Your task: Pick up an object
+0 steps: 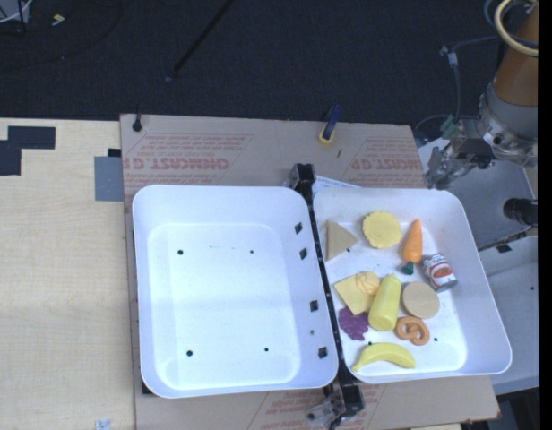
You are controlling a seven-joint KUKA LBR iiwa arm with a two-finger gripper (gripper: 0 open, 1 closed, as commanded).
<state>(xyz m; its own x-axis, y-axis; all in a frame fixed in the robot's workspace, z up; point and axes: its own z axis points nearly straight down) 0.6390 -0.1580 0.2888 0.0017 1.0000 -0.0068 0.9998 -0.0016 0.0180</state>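
Near edge of the right bin (491, 330): banana (384, 356), pretzel (413, 331), bottle (384, 303) touching cheese (351, 291); we risk a double grab there. Farther back, carrot (412, 239) beside can (438, 271). Tool (442, 167) hangs beyond the bin; we cannot tell its opening.

Cardboard sheet (195, 155): upside-down red print, illegible.

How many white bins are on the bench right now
2. The left bin sits beside the right bin, which holds the toy food; they meet at the middle clips.
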